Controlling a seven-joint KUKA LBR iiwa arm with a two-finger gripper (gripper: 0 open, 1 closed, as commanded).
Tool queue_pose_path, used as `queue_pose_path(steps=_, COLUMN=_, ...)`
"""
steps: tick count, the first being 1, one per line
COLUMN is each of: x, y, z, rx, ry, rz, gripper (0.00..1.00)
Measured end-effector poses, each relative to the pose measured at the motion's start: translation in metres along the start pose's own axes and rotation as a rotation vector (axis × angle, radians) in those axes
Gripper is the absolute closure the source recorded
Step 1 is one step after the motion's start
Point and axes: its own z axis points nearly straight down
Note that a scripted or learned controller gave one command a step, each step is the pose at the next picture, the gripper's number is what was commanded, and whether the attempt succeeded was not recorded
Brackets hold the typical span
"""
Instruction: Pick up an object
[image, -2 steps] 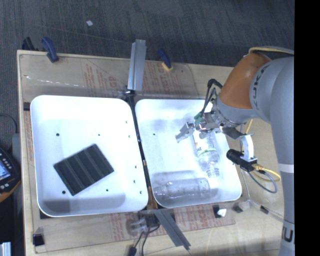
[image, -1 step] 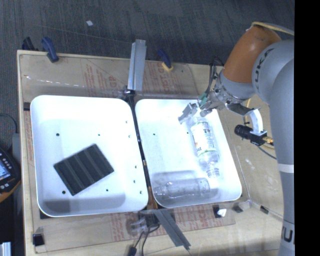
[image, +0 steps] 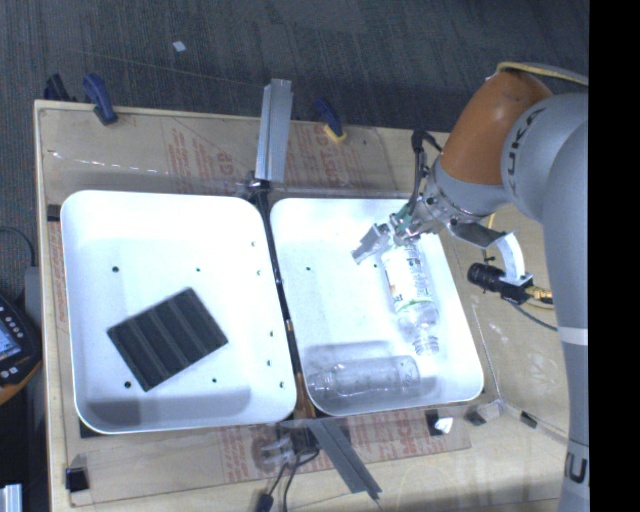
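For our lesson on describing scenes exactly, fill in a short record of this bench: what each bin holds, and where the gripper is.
left bin: one dark ribbed flat panel, lying at a slant
right bin: two clear plastic bottles
upright-lying bottle: white label, runs away from the gripper toward the near side
near-wall bottle: lies along the bin's near wall
gripper: over the right bin, at the labelled bottle's far end
grasp: cannot tell

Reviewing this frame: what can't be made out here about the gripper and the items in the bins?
- Gripper: small and washed out against the right bin; finger state and contact with the upright-lying bottle unreadable.
- Clear bottle at the near wall: transparent, outline blurs into the bin.
- Dark ribbed panel in the left bin: material too small to tell.
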Motion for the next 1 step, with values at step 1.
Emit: queue_pose_path(steps=1, x=0.0023, y=-0.0068, z=-0.0068, rx=0.002, ry=0.002, rz=-0.035, gripper=0.0)
